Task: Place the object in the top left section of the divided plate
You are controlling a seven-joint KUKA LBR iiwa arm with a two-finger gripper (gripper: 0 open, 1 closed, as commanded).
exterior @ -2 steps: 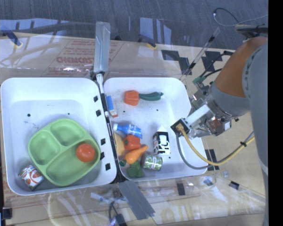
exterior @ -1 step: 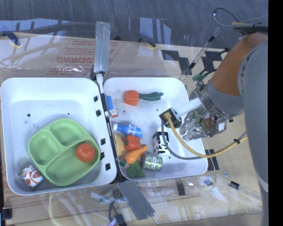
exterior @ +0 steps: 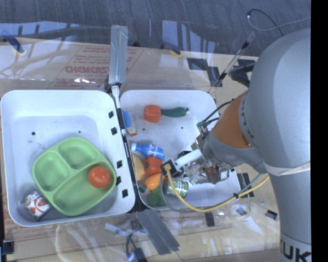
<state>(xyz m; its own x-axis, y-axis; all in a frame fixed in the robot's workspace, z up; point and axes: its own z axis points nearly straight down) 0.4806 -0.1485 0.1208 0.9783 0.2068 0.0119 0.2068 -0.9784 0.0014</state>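
A green divided plate (exterior: 60,173) lies in the left bin (exterior: 22,113). A red tomato (exterior: 99,176) rests on the plate, in its large section at the lower right. My gripper (exterior: 201,172) hangs low over the front part of the right bin (exterior: 199,100), just right of a pile of objects. A green can (exterior: 178,189) lies right beside the gripper, at its lower left. I see nothing clearly held.
In the right bin lie a red pepper with a green stem (exterior: 153,113), a blue and white bottle (exterior: 147,149), a yellow piece (exterior: 138,168) and red and orange fruits (exterior: 151,166). A small printed can (exterior: 35,205) sits in the left bin's front left corner.
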